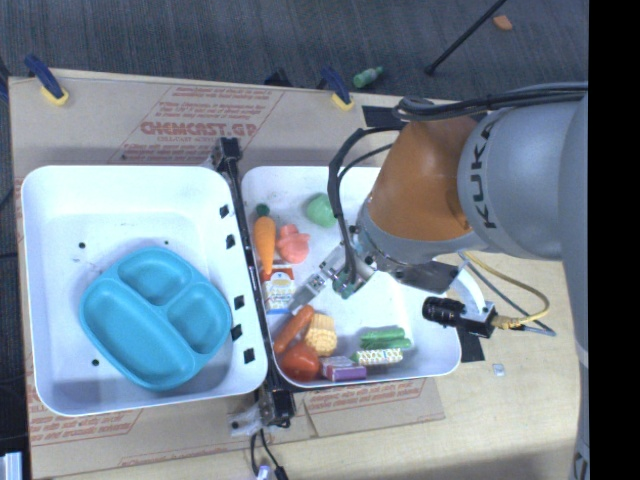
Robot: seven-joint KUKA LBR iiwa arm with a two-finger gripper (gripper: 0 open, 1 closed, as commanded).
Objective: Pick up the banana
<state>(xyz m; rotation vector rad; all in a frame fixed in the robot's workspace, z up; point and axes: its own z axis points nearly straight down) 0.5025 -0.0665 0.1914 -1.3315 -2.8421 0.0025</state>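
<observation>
My gripper (333, 279) hangs low over the middle of the right bin (446, 360), with the grey and orange arm (450, 183) reaching in from the right above it. Just left of the gripper lies a small printed box (279, 293), and a yellow corn cob (321, 337) sits just below it. The arm covers the bin's right half, so what lies under it is hidden.
The right bin also holds a carrot (264, 243), a pink toy (292, 244), a green lump (320, 209), red-orange food (297, 346), a green striped piece (384, 345) and a purple block (343, 372). A blue divided plate (155, 315) lies in the left bin (50, 198).
</observation>
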